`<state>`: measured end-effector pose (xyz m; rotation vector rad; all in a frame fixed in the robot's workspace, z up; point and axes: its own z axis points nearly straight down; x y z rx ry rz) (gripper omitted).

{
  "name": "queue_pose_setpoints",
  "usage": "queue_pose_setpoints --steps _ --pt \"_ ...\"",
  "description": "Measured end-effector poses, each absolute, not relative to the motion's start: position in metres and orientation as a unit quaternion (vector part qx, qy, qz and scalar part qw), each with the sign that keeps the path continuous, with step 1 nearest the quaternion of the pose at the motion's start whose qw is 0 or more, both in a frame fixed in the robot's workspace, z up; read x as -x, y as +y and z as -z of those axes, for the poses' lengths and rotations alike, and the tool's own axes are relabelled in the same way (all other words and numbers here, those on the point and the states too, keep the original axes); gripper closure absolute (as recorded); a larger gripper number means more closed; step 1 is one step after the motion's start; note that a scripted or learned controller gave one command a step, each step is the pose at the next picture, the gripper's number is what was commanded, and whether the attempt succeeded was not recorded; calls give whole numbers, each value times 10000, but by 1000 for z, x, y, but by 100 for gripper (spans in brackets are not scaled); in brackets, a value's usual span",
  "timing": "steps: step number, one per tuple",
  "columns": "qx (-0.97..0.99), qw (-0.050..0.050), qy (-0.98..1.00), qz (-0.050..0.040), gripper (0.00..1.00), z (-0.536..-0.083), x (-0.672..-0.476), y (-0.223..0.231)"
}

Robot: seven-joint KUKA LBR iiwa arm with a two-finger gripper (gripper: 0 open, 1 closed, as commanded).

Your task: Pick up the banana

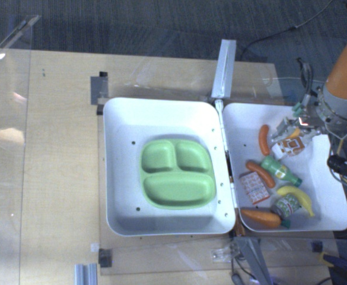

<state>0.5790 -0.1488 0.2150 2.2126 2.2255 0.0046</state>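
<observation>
A robotics laboratory cell, viewed from above. A pale wooden table [48, 159] carries two shallow white bins [117, 159] fixed side by side with metal brackets [99, 88] and an aluminium rail [224, 69]. Dark carpet [131, 10] with loose cables [292, 25] fills the top of the frame. The grey-and-orange industrial arm [346, 76] enters at the right edge.

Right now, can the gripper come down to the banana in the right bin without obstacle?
Probably yes. The banana lies uncovered near the bin's front, its top free. A green can touches its left side, so the gripper, now above the back, has little room there.
</observation>
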Motion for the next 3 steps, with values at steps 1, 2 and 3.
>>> queue_pose_setpoints --steps 1,2,3 --pt "-6568 24 7540 -15 0 -157 -530 -189" --pt "-6397 82 7686 -42 0 -91 -498 -174" --pt "-6388 143 7692 -61 100 -104 -501 -175"
